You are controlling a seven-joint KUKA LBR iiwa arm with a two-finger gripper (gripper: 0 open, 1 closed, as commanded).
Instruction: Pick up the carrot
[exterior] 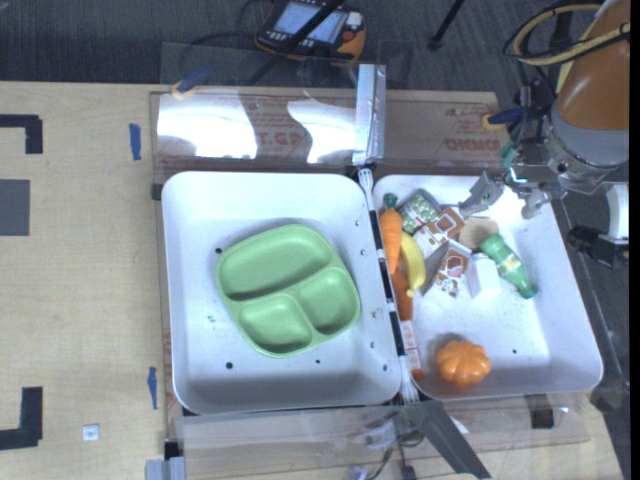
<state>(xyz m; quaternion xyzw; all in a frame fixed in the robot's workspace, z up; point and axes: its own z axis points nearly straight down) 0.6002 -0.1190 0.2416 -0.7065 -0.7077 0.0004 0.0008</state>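
The carrot [393, 240] is orange with a green top and lies along the left wall of the right bin [560, 353], its tip pointing toward the front. A yellow banana [412, 260] rests against its right side. My gripper [507, 190] hangs over the bin's back right part, well to the right of the carrot. Its fingers are spread apart with nothing between them.
The right bin also holds small snack boxes [447, 243], a green bottle [508, 264] and an orange pumpkin [462, 361] near the front. The left bin [190, 218] holds a green divided plate [288, 288]. A handheld pendant [305, 28] lies beyond the bins.
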